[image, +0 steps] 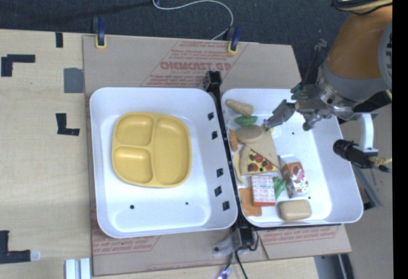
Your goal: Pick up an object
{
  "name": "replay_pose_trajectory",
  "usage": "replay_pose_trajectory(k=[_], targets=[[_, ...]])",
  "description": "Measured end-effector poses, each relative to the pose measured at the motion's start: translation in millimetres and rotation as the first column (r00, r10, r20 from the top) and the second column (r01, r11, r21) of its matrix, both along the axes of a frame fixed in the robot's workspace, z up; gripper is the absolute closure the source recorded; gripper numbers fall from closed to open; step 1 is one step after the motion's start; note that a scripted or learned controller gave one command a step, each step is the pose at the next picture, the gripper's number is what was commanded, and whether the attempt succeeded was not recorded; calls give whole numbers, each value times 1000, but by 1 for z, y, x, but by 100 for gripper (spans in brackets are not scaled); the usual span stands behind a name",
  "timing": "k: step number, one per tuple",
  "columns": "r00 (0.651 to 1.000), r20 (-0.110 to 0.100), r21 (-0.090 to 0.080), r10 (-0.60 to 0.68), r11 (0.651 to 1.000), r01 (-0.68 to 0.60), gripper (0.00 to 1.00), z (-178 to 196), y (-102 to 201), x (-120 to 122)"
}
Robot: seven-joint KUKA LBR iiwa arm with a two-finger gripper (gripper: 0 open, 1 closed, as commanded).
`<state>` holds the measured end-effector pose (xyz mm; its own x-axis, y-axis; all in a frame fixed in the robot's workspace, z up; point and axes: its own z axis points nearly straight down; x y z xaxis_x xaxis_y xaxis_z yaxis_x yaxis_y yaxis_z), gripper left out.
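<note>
1. the gripper (pixel 288 116) hangs over the right bin's (pixel 338 192) upper part, fingers spread apart, nothing between them.
2. toy food lies along that bin's left side: a pizza slice (pixel 260 160) amid it, a bun (pixel 294 209) at the near end.
3. a yellow plate (pixel 152 149) sits in the left bin (pixel 102 207).

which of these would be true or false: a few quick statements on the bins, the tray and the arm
1. The yellow divided tray lies in the left bin. True.
2. The toy foods are piled in the left bin. False: they lie in the right bin, along its left side.
3. The pizza slice is in the right bin. True.
4. The gripper hangs over the yellow tray. False: it is over the right bin, near its upper part.
5. The tray has one single compartment. False: it is split into three.
</note>
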<state>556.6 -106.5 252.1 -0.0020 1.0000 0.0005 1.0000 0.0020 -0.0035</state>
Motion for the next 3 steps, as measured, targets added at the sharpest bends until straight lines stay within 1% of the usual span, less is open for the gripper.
replay_pose_trajectory(k=[1,2,3], targets=[[1000,-15,3,-1,1000,1,0,-163,-1,0],[1000,6,0,0,1000,0,0,-168,-9,-18],[1000,1,1,1,1000,-1,0,-168,-24,13]])
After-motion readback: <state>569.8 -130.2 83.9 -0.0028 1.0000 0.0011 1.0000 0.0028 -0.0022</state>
